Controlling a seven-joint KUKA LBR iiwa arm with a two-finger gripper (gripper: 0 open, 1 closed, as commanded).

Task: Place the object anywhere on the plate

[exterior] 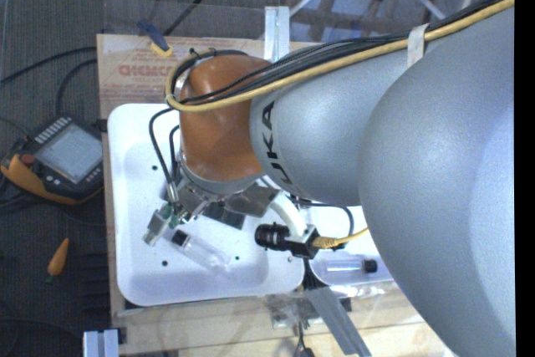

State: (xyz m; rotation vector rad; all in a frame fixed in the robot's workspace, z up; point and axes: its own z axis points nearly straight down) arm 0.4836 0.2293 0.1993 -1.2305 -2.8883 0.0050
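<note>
Grey arm [401,138], gripper [163,223] over left bin [134,180]

Even, bright light is cast from above; glare is seen on the arm [435,163] (softly blurred) toward 3 o'clock.

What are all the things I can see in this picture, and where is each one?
White bin: one, white, left of centre on the bench, under the arm.
Clear tube-like object: one, see-through with a dark end, lying in the white bin near its front.
Second clear object: one, see-through with a dark tip, lower centre, right of that bin; what it rests on is hidden.
Handheld control unit: one, orange and black with a grey screen, on the floor at the left.
Small orange item: one, orange, on the floor at lower left.
Cardboard sheet: one, brown with red print, behind the bin.
Robot arm: one, grey with an orange band, reaching in from the right.
Gripper: one, metal, low over the white bin.
</note>
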